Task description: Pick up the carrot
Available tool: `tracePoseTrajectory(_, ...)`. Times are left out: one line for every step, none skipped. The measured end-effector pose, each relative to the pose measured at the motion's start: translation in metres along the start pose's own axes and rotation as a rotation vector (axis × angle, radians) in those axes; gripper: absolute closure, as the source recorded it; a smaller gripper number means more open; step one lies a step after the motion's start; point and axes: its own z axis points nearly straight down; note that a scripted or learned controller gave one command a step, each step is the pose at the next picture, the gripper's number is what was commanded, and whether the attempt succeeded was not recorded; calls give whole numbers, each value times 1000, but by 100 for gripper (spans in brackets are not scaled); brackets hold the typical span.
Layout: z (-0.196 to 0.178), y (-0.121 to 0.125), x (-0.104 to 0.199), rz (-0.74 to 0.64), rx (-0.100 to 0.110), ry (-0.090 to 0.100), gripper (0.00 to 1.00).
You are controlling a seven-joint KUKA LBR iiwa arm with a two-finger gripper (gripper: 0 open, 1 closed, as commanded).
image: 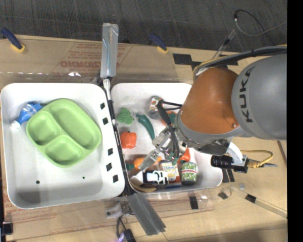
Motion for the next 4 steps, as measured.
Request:
tracePoseTrajectory(64,-21,-23,-13,-4,-6,0)
tracePoseTrajectory(98,-8,-21,-52,-4,-4,0)
tracePoseTrajectory(98,10,-65,-50,-3,-3,0)
tracePoseTrajectory(89,11,-65,-55,-2,-3,100)
